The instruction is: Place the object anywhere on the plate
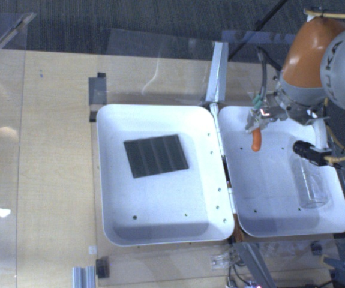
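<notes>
A dark grey ridged plate (156, 155) lies flat in the left bin (115, 209), a little left of its middle. My gripper (257, 125) is over the far left part of the right bin (280, 221). A small orange carrot-shaped object (256, 141) hangs lengthwise from its fingertips, its upper end pinched between the fingers. The object is well to the right of the plate, across the wall between the two bins.
A clear plastic bottle (311, 186) lies in the right bin near its right wall. A metal post (216, 77) stands behind the gap between the bins. The arm's orange band (309, 50) looms over the right bin's far corner.
</notes>
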Motion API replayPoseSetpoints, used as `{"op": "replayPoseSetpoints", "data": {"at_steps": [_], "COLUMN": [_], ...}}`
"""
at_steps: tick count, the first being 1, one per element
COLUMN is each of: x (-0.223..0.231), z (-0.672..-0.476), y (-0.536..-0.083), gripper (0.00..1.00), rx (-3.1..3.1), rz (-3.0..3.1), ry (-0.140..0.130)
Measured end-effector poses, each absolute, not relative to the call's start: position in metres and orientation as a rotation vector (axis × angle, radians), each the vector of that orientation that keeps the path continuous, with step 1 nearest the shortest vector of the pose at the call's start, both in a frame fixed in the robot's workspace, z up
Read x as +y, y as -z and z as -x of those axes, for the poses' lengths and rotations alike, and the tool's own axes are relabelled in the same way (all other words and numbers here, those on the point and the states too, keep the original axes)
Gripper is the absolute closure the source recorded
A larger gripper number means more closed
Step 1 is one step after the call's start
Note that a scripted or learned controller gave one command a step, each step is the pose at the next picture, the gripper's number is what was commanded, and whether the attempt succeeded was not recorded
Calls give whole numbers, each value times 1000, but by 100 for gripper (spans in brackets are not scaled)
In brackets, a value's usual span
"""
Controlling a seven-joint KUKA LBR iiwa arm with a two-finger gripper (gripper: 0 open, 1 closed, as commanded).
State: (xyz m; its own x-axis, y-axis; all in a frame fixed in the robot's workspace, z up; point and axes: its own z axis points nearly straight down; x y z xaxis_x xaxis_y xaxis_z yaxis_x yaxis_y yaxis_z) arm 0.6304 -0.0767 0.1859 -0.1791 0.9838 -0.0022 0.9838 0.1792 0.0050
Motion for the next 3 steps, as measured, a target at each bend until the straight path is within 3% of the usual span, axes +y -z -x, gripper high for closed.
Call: {"op": "replayPoseSetpoints", "data": {"at_steps": [1, 2, 3], "x": [-7, 61, 52], "z": [-647, -613, -644], "y": [-288, -315, -375], "gripper": [100, 100, 100], "rx": [2166, 1890, 2283], "rz": [-2268, -2507, -2150], "ry": [-8, -5, -9]}}
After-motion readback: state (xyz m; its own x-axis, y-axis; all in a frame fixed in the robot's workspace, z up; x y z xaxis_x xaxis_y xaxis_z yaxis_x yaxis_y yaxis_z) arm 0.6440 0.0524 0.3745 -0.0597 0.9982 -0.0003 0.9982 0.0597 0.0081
